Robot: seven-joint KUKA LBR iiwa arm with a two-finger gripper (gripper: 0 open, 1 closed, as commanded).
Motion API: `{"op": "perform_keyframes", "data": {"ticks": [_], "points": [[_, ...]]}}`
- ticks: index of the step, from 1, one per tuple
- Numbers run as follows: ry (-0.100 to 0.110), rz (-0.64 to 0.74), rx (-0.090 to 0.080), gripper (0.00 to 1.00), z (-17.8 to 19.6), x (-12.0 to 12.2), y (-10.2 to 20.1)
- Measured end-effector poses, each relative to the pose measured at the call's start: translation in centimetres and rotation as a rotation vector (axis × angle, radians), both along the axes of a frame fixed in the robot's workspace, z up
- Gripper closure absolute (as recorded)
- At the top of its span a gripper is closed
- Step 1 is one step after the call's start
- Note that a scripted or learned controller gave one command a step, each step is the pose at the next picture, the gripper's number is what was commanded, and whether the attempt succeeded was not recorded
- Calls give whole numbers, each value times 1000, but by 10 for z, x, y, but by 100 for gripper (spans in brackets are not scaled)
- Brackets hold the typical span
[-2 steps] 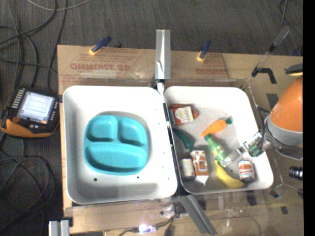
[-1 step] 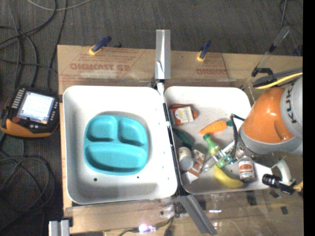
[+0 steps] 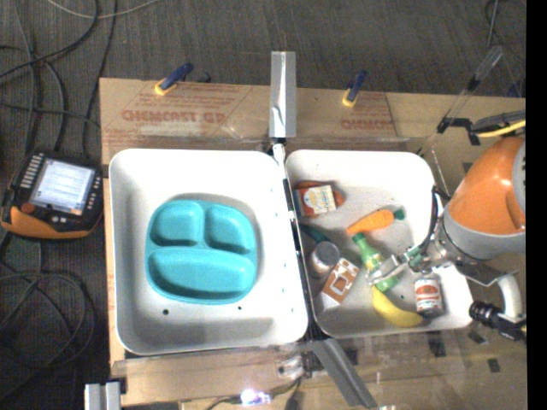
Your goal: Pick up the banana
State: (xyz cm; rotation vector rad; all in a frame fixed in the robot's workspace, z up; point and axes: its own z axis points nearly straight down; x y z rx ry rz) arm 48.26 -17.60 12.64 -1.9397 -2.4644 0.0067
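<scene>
The yellow banana (image 3: 397, 309) lies in the right bin (image 3: 419, 166) near its front edge, curved and flat on the bin floor. My gripper (image 3: 391, 270) reaches in from the right and hangs just above the banana's upper left end, next to a green bottle (image 3: 367, 250). Nothing is seen held in it. The grey arm with its orange band (image 3: 487, 202) covers the bin's right side.
A carrot (image 3: 374, 221), a red-labelled pouch (image 3: 318, 198), a grey can (image 3: 325, 254), a small orange-and-white box (image 3: 340, 282) and a red-labelled can (image 3: 427, 295) crowd the right bin around the banana. The left bin (image 3: 128, 229) holds a teal divided plate (image 3: 203, 248).
</scene>
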Motion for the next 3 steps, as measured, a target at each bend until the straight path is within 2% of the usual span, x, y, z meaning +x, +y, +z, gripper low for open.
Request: {"op": "perform_keyframes", "data": {"ticks": [1, 2, 3], "points": [[1, 105, 0, 0, -7, 0, 20], [-11, 134, -6, 0, -39, 26, 46], [-1, 352, 1, 0, 18, 0, -17]]}}
